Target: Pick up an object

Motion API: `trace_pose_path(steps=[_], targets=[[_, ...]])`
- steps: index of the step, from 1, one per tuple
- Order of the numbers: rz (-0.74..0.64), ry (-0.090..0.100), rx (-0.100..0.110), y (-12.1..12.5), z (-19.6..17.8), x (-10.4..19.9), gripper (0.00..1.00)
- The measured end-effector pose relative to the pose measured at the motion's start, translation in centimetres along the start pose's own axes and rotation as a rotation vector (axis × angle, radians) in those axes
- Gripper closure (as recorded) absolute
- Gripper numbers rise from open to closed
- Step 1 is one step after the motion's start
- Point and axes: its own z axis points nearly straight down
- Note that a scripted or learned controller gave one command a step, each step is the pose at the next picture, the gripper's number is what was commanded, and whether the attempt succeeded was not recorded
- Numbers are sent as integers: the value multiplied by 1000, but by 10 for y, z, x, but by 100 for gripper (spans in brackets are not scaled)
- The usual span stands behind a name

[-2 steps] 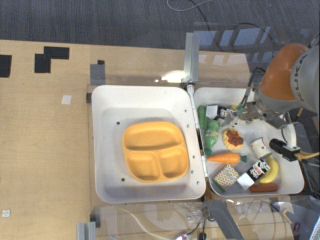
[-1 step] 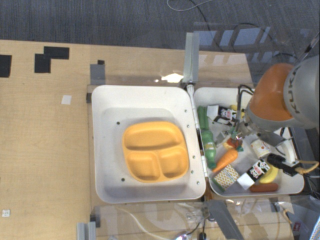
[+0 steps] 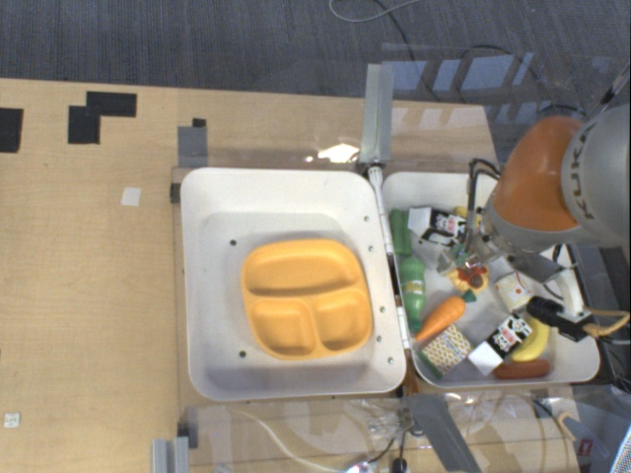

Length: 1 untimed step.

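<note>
- The grey arm (image 3: 592, 175), with its orange band (image 3: 532, 180), is reaching in from the right and hanging over the right bin (image 3: 584, 363).
- The gripper (image 3: 471, 264) is sitting low among the clutter in the middle of that bin; whether it is wide, narrow or gripping anything cannot be told, since the wrist is covering it from above.
- A small cluster of colourful bits (image 3: 470, 280) (too small to name) is lying right at the gripper's tip, touching or nearly touching it.
- A carrot (image 3: 440, 317) is lying tilted just below and left of the gripper, its tip pointing toward the bin's lower left.
- A green bottle-like object (image 3: 406, 274) is lying lengthwise along the bin's left wall.
- A checkered block (image 3: 446, 349) is resting near the bin's front edge, just under the carrot.
- A banana (image 3: 538, 339) and a reddish sausage (image 3: 521, 369) are sitting in the front right corner, with a black-and-white carton (image 3: 507, 337) just beside them.
- Another black-and-white pack (image 3: 441, 227) is lying toward the back of the bin.
- The left bin (image 3: 212, 215) is holding a yellow divided tray (image 3: 301, 297), lying flat near its centre.
</note>
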Motion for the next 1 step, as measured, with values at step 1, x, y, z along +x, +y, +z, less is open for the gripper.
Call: trace_pose_path(steps=[1], targets=[[41,26,31,54,-102,39,100]])
